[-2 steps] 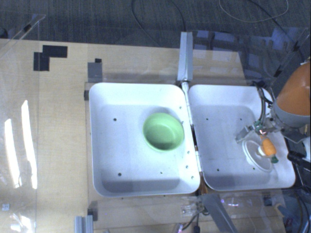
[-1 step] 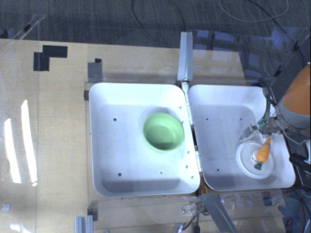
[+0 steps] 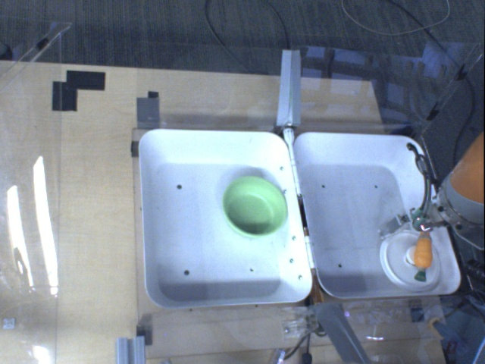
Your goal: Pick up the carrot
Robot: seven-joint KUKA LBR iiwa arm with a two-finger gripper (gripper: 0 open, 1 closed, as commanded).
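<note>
The carrot (image 3: pixel 423 253) is orange with a green stalk end pointing toward the near edge. It lies on a small white dish (image 3: pixel 394 264) in the near right corner of the right bin (image 3: pixel 348 226). My gripper (image 3: pixel 421 228) hangs just above the carrot's far end, reaching in from the right under the orange-banded wrist (image 3: pixel 468 174). The wrist body hides where the gripper meets the carrot, so I cannot tell whether it touches it.
A green bowl (image 3: pixel 255 205) sits right of the middle of the left bin (image 3: pixel 174 226), close to the divider between the bins. A dark cable (image 3: pixel 421 165) runs down the right bin's far right wall toward the gripper.
</note>
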